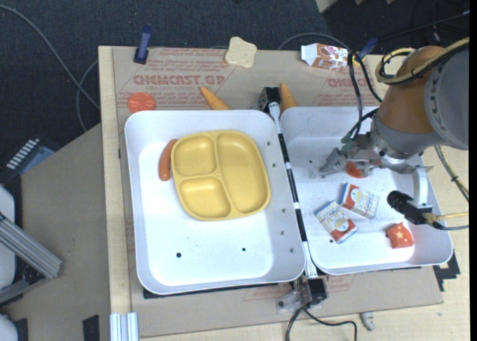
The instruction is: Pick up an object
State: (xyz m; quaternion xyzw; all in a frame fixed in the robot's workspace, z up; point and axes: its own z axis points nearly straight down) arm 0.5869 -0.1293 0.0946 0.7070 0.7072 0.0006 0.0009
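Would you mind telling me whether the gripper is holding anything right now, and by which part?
That cannot be told: the gripper sits low in the right bin, by a small red item, but no hold shows.

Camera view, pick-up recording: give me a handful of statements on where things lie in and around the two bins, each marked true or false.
1. The yellow divided plate lies in the left bin. True.
2. The hot dog lies inside a plate compartment. False: it lies on the bin floor beside the plate's left edge.
3. Two small cartons lie in the right bin. True.
4. The bread slice lies in the right bin. False: it lies on the bench beyond the bins.
5. The gripper is over the right bin. True.
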